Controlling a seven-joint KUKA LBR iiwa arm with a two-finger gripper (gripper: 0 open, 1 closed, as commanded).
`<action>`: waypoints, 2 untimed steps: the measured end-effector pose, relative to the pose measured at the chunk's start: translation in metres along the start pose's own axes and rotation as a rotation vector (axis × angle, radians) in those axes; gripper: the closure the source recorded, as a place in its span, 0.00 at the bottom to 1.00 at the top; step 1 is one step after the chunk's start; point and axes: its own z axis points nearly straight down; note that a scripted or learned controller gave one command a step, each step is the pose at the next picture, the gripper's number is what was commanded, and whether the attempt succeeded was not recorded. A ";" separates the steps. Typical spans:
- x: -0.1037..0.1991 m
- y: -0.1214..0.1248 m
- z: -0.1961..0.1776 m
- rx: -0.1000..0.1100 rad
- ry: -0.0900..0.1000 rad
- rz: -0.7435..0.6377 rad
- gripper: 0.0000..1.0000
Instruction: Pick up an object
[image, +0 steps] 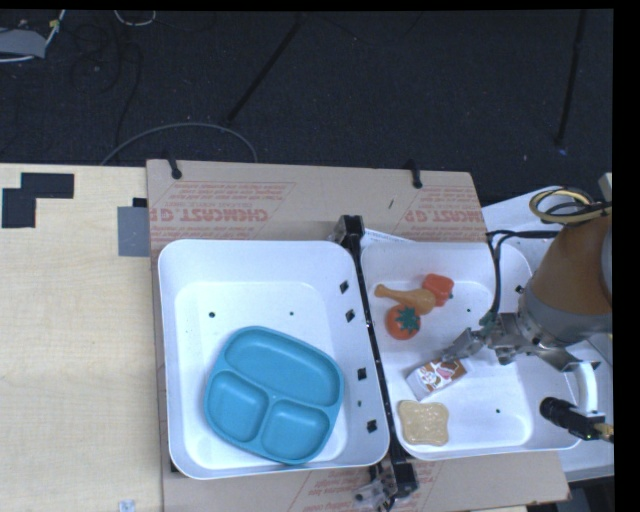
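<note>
The arm enters from the right of the camera view and reaches into the right bin (512, 428), its orange band sitting over the bin's right wall. The gripper (466, 346) is low in that bin, pointing left; whether it is parted or closed cannot be told from this slant.

Just below and left of the gripper lies a small white packet with red print (437, 377), tilted; it looks very close to the gripper's tip, but whether the two touch cannot be told. Below the packet, near the bin's front wall, rests a flat tan slice that looks like toy bread (424, 423). Above the packet sit three toy foods close together: a tan drumstick-shaped piece (403, 296), an orange piece (438, 287) at its right end, and a round red-orange fruit with a green top (403, 322) just beneath it.

The left bin (200, 270) holds a blue divided plate (272, 393) with three compartments, lying toward its front. Both bins rest on a sheet of printed cardboard (300, 200).
</note>
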 end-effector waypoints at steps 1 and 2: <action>0.000 0.002 -0.009 -0.005 0.000 0.004 1.00; 0.003 -0.006 -0.066 0.007 -0.002 0.002 1.00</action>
